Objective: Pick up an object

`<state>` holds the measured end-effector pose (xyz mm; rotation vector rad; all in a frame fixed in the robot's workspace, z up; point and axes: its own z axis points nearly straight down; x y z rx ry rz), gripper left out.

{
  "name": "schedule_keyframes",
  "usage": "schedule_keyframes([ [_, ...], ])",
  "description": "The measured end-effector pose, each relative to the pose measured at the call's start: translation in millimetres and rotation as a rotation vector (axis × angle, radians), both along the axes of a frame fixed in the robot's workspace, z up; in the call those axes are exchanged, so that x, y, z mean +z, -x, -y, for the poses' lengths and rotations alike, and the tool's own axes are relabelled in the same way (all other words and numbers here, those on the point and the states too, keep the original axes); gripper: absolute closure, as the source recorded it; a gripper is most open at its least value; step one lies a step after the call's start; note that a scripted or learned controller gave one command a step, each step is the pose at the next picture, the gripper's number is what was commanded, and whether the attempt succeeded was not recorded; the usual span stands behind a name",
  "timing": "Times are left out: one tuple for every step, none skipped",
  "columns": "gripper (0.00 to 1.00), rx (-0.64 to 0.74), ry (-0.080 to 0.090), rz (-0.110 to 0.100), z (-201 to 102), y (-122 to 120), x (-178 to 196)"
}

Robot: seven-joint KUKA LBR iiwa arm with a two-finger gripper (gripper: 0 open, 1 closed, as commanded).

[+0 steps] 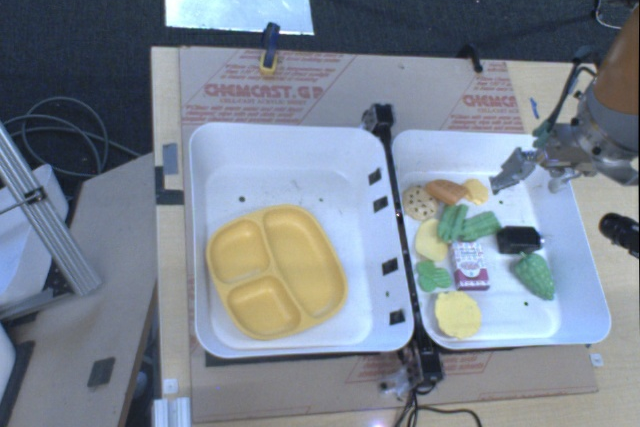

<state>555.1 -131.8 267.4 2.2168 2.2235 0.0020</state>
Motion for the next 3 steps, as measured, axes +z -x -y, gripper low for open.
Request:
schedule_keyframes([
  [0.00,-0.005,0.000,-0.007,60.1,-30.9,-172.3],
  [0.00,0.003,-0.001,-0.001,73.8,-116.9,-180.8],
  [0.00,-0.003,-0.001,-0.005,70.4,-54.6,-182.8],
])
